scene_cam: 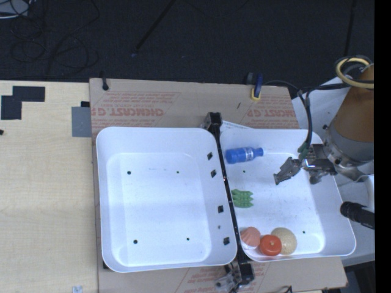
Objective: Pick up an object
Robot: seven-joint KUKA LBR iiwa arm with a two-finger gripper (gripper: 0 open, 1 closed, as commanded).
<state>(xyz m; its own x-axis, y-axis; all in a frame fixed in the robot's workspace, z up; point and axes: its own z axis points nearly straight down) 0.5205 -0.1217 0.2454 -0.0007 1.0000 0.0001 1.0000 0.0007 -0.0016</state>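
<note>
Near the right bin's [342,221] far wall, blue bottle [243,155] lying crosswise, cap rightward.

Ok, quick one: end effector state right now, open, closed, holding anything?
End effector: open, holding nothing, over the right bin, to the right of the blue bottle.

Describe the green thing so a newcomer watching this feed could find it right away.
Start at the right-hand bin, the one the gripper hangs over. Follow its left wall, beside the black divider between the bins, to about halfway down: the green toy lies there by itself on the white floor. It is the only green item, small and ridged, below the blue bottle and above the cluster with the red ball.
</note>
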